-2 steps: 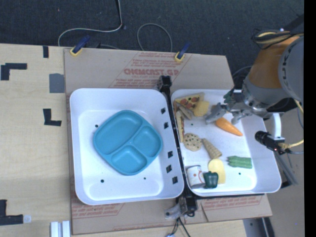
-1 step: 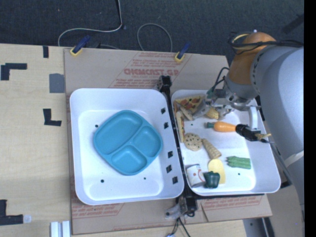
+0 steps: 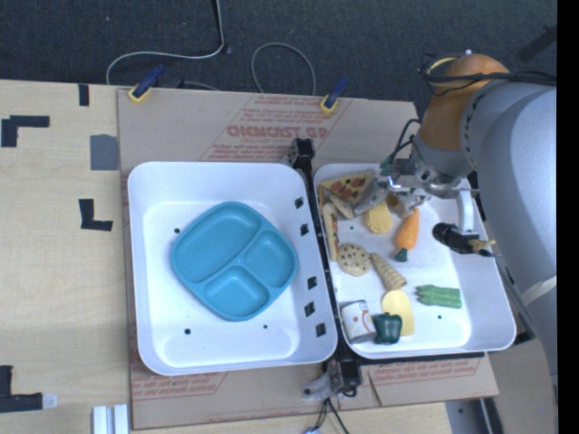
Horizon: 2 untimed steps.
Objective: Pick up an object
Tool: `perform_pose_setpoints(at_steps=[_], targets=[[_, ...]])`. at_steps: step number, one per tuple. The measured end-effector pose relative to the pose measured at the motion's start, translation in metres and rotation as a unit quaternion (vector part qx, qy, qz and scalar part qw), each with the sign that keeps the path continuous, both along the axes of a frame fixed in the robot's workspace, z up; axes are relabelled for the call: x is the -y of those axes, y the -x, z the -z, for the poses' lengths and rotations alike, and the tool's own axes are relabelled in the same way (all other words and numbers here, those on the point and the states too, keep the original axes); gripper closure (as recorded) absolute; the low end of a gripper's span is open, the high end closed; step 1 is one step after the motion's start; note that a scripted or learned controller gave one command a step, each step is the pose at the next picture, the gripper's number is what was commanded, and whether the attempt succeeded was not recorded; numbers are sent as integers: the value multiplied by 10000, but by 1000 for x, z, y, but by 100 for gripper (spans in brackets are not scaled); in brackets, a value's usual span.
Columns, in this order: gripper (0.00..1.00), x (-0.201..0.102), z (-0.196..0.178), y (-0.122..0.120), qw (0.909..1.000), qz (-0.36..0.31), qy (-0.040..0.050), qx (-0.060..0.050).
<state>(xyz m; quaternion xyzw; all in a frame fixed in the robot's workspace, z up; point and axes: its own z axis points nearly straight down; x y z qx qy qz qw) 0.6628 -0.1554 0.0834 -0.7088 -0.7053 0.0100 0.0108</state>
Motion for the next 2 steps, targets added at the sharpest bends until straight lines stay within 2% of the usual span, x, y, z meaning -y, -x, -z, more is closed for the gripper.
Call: perform_pose_setpoints(at_steps=[1,2], targets=[[100,3,-8,3,10000,5,25,-43],[100,-40,-89,75,9999,-30,3,149]])
